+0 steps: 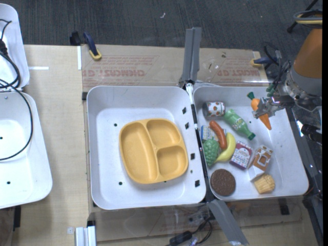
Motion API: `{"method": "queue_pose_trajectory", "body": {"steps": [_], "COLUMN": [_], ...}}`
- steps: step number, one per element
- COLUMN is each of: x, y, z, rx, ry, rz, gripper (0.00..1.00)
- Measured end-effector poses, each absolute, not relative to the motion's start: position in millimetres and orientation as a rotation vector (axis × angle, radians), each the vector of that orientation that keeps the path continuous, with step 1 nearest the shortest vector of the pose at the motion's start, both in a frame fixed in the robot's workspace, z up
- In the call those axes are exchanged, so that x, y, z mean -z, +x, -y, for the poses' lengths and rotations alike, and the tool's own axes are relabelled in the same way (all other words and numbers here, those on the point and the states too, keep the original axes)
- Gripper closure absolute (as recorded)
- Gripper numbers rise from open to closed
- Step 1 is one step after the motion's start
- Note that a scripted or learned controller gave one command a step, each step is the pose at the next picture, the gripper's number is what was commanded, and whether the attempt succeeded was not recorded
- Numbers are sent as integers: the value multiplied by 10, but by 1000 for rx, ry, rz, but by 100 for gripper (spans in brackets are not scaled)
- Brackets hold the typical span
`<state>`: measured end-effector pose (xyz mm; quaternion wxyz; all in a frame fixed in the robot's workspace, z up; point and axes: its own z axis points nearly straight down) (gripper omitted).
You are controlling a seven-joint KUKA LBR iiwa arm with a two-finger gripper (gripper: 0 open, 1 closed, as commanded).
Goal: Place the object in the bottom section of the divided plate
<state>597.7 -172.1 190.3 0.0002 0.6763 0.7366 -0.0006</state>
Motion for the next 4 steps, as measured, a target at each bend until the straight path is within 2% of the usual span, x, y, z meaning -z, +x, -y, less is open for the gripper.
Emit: {"method": "queue_pose_trajectory", "body": {"steps": [1,2,3,4], "x": [-2643,-1906,-1747,-2156], "y": [5813,6117,5574,5367], "z": [98,-386,-1234,-1768], "rx": [3,5,5,3], "ry": [2240,1875,1633,1490], "rz": [-2204,-2523,-2686,-2766], "gripper": [100,100,100,100]}}
